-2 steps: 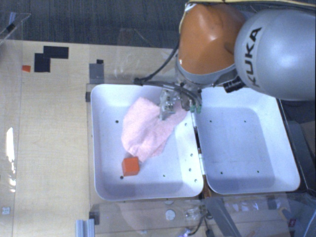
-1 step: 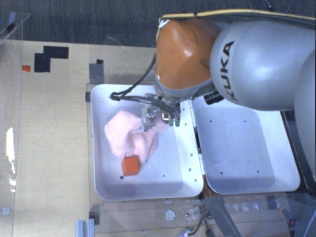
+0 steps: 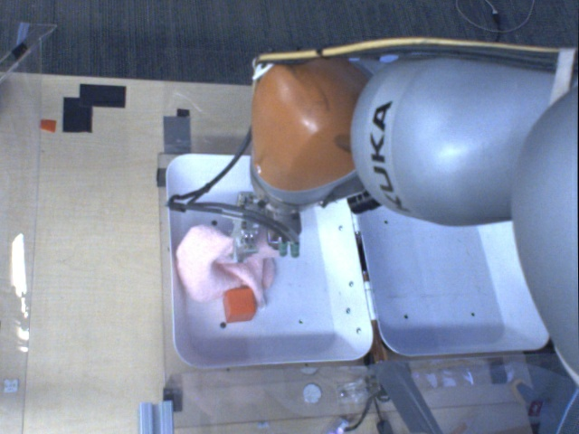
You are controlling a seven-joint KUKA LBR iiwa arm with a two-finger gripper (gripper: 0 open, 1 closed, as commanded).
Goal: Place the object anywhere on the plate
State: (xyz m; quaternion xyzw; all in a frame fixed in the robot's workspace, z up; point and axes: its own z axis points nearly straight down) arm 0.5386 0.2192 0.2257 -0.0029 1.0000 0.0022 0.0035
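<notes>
A pale wooden bench point(image 3: 86, 269) fills the left and lower part of the scene, with dark ribbed flooring point(image 3: 226, 12) running along the top edge and a thin loop of cable point(image 3: 493, 9) lying on it at upper right. On the bench's upper left sit black block-shaped markings point(image 3: 90, 105) and a small orange square point(image 3: 47, 126). Two shallow white bins stand side by side: the left bin point(image 3: 317, 324) and the right bin point(image 3: 461, 319), touching or nearly so along their shared edge. In the left bin lies a pink plate point(image 3: 201, 265), soft-edged and irregular in outline, toward the bin's left half. An orange block point(image 3: 240, 306) sits at the plate's lower right edge, touching or overlapping its rim; whether it rests fully on the plate cannot be made out. The grey arm point(image 3: 452, 143) with its orange band point(image 3: 298, 125) covers the upper part of both bins, and its far side is cut off by the frame. The gripper point(image 3: 262, 238) hangs just over the plate's right side, above the block; its mechanism is small and cluttered with cables, so I cannot tell how the jaws stand.
</notes>
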